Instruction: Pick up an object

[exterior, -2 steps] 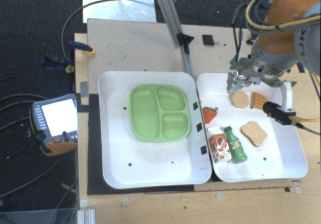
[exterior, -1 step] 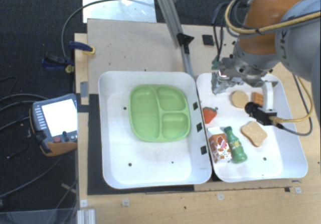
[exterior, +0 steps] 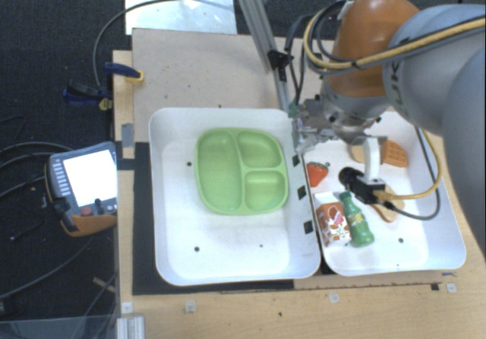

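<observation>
We see the pincer [exterior: 310, 132] low at the right bin's [exterior: 448, 254] left wall, just above the strawberry [exterior: 317, 173]; whether it is apart or together we cannot tell. Our worry: a descent this near the wall could strike it, or nudge the strawberry toward the carton [exterior: 332, 223] and bottle [exterior: 357, 220].

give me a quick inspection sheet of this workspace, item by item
surface: two white bins, left bin and right bin, on a cardboard-topped bench
job's things: strawberry, green bottle, small carton, waffle-like piece, all in right bin
clutter: green divided plate in left bin
grippers: gripper over the bins' shared edge, nothing seen between fingers
cables: yellow and black hoses on arm; black cables on floor
surroundings: pendant left of bench, blue clamps
</observation>
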Motion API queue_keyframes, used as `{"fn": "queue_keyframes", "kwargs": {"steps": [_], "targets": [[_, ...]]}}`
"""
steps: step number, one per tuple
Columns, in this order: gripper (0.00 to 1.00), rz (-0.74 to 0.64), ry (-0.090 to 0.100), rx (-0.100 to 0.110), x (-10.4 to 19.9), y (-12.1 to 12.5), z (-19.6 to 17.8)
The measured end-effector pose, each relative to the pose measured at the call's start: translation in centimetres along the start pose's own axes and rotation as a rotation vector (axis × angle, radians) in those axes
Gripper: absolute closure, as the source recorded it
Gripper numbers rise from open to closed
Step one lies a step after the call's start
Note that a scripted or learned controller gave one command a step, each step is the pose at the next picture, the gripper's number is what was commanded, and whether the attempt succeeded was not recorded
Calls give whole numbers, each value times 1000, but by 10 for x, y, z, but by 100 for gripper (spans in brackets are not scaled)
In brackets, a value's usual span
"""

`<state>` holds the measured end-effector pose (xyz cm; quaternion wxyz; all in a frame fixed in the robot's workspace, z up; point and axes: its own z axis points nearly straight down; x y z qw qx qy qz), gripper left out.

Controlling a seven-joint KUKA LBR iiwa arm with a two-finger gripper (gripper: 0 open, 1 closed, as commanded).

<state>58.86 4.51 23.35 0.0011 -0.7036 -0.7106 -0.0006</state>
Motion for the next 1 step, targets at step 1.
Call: {"fn": "queue_keyframes", "kwargs": {"steps": [1], "targets": [[100, -1, 1, -2, 58, -2, -5]]}}
